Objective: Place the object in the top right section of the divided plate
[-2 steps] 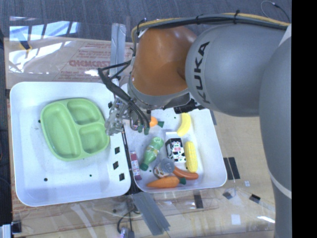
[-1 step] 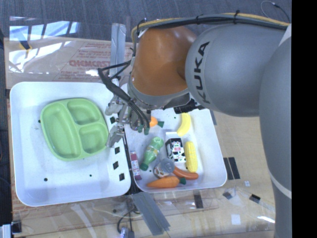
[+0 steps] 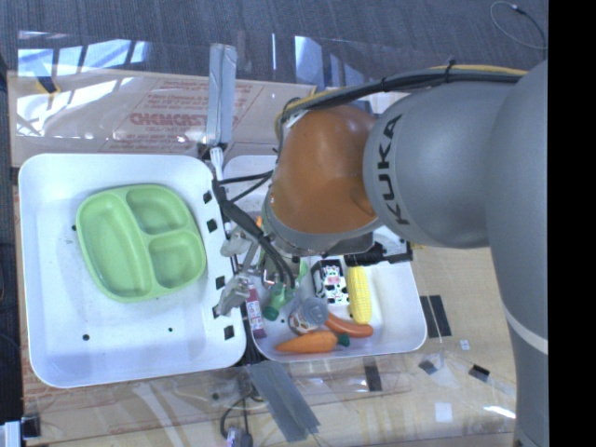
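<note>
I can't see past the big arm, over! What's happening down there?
Gripper low over right bin, near toy food. Green divided plate in left bin, sections bare. Carrot and corn lying in right bin.

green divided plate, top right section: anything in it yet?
Empty. All three sections of the green divided plate show bare; the toy carrot and corn lie in the right bin.

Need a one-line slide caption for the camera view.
KUKA arm over right bin of toy food; green divided plate in left bin.
</note>
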Controlling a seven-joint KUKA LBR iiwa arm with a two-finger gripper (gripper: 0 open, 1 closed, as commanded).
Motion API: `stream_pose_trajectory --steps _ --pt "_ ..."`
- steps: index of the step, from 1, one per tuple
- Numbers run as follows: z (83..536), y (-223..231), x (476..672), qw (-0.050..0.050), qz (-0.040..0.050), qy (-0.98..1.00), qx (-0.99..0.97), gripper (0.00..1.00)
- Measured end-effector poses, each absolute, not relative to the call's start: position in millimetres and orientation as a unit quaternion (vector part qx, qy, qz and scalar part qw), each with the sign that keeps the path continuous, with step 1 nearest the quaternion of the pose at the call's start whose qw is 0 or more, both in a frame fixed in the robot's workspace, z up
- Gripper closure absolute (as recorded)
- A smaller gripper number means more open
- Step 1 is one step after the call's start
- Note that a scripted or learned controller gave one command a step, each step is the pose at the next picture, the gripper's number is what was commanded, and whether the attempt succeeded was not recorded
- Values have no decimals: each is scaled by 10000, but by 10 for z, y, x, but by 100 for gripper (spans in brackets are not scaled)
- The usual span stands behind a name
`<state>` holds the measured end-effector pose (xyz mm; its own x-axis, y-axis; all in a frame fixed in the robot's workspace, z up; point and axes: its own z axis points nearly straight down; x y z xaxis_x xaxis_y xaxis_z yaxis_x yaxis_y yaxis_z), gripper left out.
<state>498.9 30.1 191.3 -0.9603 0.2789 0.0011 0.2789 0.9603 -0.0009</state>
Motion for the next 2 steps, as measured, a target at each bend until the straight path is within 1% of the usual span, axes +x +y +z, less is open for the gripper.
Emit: stream_pose_trajectory --steps 1,2 --pt "2015 310 5001 -2 1 -9904 -1383 100" --pt "2118 316 5015 -13 -1 -9907 -1362 100"
